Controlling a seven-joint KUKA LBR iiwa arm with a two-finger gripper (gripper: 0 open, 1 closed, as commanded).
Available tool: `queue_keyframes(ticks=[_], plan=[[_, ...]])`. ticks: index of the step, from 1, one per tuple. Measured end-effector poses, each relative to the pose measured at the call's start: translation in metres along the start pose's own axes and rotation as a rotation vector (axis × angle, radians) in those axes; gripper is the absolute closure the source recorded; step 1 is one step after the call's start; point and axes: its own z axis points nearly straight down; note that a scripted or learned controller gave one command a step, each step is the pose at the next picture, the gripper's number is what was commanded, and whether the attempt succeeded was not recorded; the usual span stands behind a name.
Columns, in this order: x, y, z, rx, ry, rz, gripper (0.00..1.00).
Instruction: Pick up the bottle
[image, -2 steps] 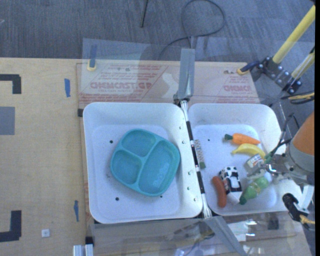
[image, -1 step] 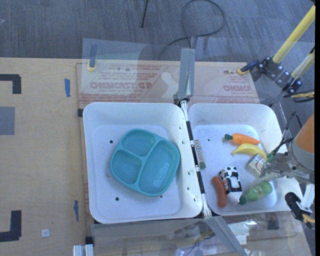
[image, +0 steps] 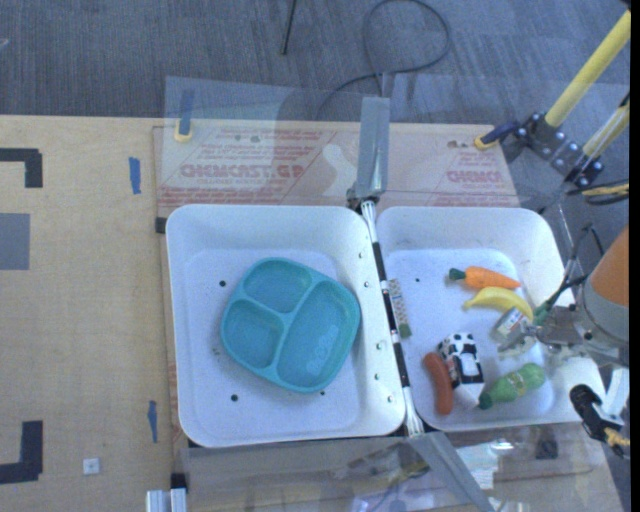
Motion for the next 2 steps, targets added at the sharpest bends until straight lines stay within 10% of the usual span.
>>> queue_keyframes(ticks=[1, 2], plan=[[0.006, -0.003, 0.014, -0.008, -0.003, -0.207, 0.0], [0.004, -0.002, 0.003, -0.013, -0.004, -0.205, 1.0]])
